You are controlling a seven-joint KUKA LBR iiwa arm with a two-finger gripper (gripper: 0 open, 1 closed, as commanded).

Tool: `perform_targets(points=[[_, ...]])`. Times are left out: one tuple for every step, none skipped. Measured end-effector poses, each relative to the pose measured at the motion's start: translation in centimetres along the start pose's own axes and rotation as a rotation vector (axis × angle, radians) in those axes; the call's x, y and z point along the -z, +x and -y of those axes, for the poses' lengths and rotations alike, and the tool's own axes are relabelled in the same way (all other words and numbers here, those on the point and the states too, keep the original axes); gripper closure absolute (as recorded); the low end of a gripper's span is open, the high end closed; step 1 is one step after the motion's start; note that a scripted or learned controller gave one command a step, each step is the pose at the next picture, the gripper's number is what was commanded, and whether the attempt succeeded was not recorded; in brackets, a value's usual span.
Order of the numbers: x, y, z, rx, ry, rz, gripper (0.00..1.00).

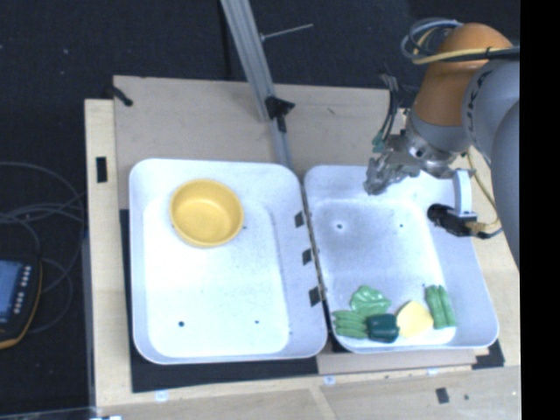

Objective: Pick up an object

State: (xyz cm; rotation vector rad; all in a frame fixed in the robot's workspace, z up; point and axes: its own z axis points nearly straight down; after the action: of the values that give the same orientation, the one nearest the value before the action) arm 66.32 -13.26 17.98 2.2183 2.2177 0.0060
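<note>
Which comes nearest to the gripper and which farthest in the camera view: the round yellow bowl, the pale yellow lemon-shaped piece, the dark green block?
1. Round yellow bowl, in the left bin, across from the gripper.
2. Pale yellow lemon-shaped piece and dark green block, touching at the right bin's near edge; too close to call.

The end effector [379, 182] hangs over the right bin's [459, 261] far edge; a yellow bowl [206, 213] sits in the left bin [219, 322].
</note>
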Motion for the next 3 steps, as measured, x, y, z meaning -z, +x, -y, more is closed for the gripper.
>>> perform_targets(points=[[5.9, -0.8, -0.5, 0.000, 0.000, 0.000, 1.00], [7.3, -0.9, -0.5, 0.001, 0.004, -0.001, 1.00], [6.5, 4.7, -1.1, 0.004, 0.006, -0.001, 1.00]])
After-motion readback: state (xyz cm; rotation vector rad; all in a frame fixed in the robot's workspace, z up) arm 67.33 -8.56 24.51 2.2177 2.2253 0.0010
